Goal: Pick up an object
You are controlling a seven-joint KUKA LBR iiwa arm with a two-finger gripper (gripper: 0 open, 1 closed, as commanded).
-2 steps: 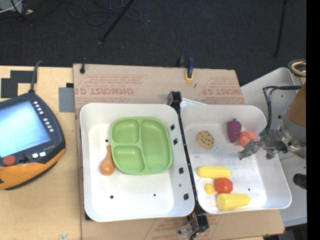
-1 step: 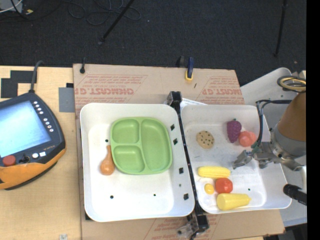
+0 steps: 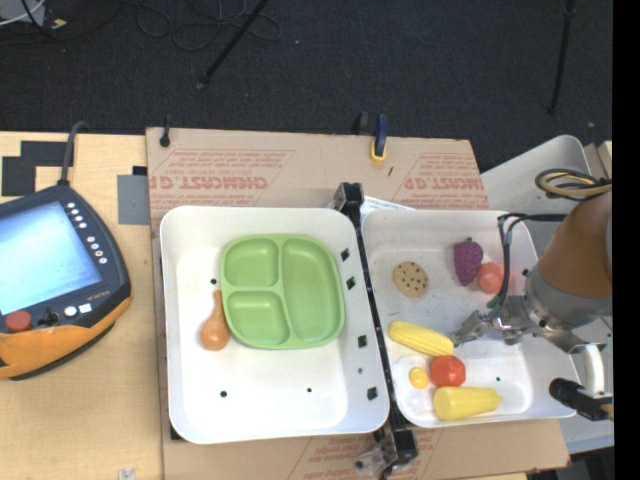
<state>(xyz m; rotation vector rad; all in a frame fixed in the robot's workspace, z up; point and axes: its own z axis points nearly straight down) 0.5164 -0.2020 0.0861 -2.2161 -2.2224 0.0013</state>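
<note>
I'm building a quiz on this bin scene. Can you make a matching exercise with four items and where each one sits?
Things:
1. green divided plate
2. cookie
3. purple grapes
4. orange pear-shaped toy

Places:
A. right bin, just left of a pinkish-red round fruit
B. left bin, against the plate's left edge
C. middle of the left bin
D. right bin, left of the grapes, above the corn

Pairs: 1-C, 2-D, 3-A, 4-B
</note>
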